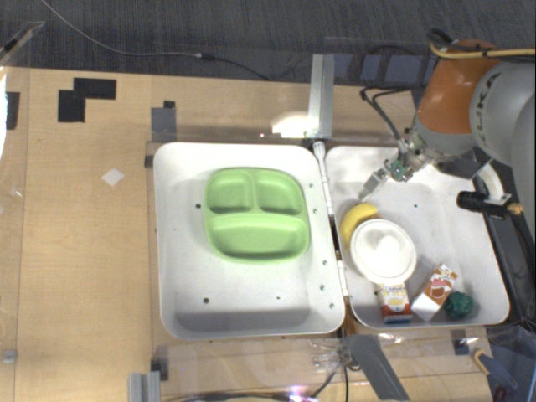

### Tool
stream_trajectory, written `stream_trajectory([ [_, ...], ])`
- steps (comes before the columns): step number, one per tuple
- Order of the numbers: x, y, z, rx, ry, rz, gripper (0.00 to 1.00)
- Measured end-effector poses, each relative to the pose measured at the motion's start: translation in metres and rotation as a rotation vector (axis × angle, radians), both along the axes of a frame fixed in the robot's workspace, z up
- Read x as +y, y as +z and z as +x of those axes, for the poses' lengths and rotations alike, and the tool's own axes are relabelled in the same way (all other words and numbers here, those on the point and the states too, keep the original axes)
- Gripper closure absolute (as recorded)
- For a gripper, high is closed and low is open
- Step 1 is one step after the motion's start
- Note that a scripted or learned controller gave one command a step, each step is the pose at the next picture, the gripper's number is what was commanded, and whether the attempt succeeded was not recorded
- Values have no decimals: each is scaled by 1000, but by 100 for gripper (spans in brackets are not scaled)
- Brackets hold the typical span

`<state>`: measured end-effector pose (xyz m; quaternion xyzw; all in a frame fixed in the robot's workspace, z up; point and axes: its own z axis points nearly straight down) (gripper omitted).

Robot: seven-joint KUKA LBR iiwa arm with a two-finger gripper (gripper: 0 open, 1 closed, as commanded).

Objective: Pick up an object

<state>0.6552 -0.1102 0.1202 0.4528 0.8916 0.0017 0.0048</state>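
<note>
My gripper [371,187] hangs over the back left part of the right bin [469,241], pointing down and to the left. Its tip is just above and behind a yellow banana [358,219], with a small gap between them. A white bowl [383,250] sits right in front of the banana and touches it. Nothing shows in the gripper. The orange band of the arm [448,95] is at the upper right.
A green divided plate [254,213] lies in the left bin [180,291]. At the front of the right bin stand two small cartons [394,301] [435,291] and a dark green object [458,306]. A metal divider [328,224] separates the bins.
</note>
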Motion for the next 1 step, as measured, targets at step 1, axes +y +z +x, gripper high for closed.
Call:
stream_trajectory([
  [1, 22, -33, -13, 1, -74, 2, 0],
])
